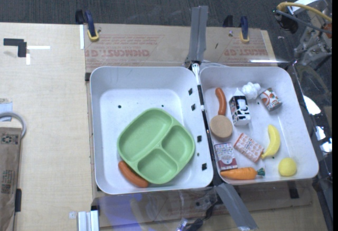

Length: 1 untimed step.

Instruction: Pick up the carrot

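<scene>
The carrot [241,173] is orange with a small green top at its right end. It lies flat along the front wall of the right bin [298,103], pointing left. A small red and white box [224,156] touches it from behind, and a lemon [287,167] sits a short way to its right.
Also in the right bin are a banana [272,141], a red patterned packet [247,147], a tan disc [221,127], a sausage [221,101], a black and white carton [239,109] and a small carton [270,99]. The left bin [105,119] holds a green divided plate [156,145] and an orange sausage-like piece [132,174].
</scene>
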Available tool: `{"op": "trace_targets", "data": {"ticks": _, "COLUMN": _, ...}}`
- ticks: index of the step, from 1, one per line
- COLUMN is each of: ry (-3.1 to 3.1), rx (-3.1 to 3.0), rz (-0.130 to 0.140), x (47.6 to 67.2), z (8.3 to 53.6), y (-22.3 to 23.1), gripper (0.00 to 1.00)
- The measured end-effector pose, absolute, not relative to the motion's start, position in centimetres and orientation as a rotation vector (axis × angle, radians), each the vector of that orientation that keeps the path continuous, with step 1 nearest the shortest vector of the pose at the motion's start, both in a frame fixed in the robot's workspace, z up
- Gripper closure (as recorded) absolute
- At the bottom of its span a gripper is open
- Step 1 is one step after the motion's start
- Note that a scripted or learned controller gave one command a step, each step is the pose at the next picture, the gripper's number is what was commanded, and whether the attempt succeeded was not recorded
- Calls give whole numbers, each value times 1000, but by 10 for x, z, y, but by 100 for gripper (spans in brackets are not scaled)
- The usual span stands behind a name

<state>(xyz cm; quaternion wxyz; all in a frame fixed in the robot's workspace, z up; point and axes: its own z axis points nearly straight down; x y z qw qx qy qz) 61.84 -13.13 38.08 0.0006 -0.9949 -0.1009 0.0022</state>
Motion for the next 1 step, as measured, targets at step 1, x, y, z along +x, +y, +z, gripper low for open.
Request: {"op": "trace_targets", "data": {"ticks": 1, "ry": -591, "rx": -3085, "rz": 11, "x": 646, "z": 364, "y": -53, "gripper": 100}}
